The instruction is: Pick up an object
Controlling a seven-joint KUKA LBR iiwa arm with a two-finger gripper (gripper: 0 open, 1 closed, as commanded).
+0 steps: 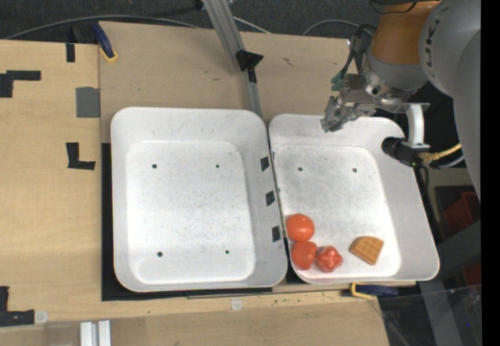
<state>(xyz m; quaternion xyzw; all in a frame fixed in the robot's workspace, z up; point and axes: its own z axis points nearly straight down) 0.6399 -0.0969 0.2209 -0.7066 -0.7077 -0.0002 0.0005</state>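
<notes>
The arm (437, 32) comes in from three o'clock, and much of it runs off the frame on that side, so only the orange band and grey wrist casing are there to read. The gripper (334, 121) hangs over the far rim of the right bin (406, 180), up at about twelve o'clock of that bin. It is small, dark and seen from above; whether the fingers are spread or closed, I cannot tell, and nothing is visibly between them.

Down at the near edge of the right bin, around seven o'clock of it, three red pieces bunch together: a round tomato (300, 226), a second red fruit (304, 255) touching it just below, and a lumpier red pepper (329, 259) just beside that. Their exact shapes are hard to make out. A tan waffle (367, 249) lies apart from them toward five o'clock, well clear of the gripper.

The left bin (125, 180) sits edge to edge with the right one, its floor speckled. Both rest on a pale wooden bench (47, 204) with black tape marks at nine o'clock. A metal pole (221, 12) slants in from twelve o'clock, its top cut off. Dark floor and cables lie beyond the bench.
</notes>
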